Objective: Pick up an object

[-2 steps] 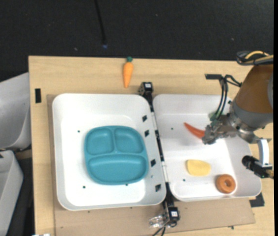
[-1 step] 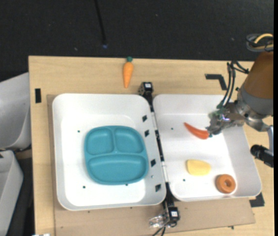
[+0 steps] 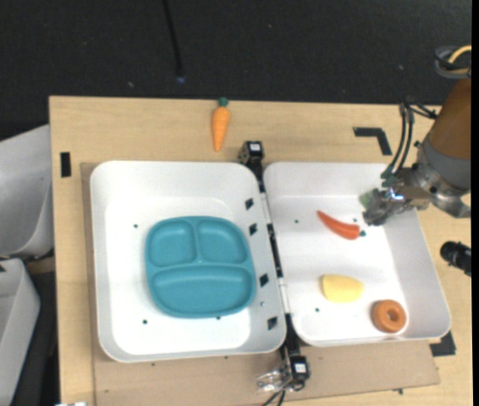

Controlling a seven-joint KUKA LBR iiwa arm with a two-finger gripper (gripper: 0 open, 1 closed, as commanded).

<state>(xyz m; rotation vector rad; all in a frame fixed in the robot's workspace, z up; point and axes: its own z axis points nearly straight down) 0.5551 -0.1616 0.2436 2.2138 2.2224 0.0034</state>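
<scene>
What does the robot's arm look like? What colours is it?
The arm is grey metal with an orange-brown band above the wrist. Dark cables loop along its side, and a yellow one curls near the top. At its tip sits a small, silvery-grey gripper made of blocky metal parts.

Tabletop (image 3: 138, 121): light wood, pale tan, sits square in frame w/ its corners well inside view. Small black brackets (image 3: 373, 135) fixed on its surface nr the far right corner and along left edge. Floor (image 3: 222, 32) around it dark, near black, speckled w/ faint light flecks. Thin dark line (image 3: 170, 25) runs across floor at a slant behind tabletop. White molded unit (image 3: 2, 201) at left, glossy, partly under tabletop edge. Lighting even, soft shadows.
</scene>
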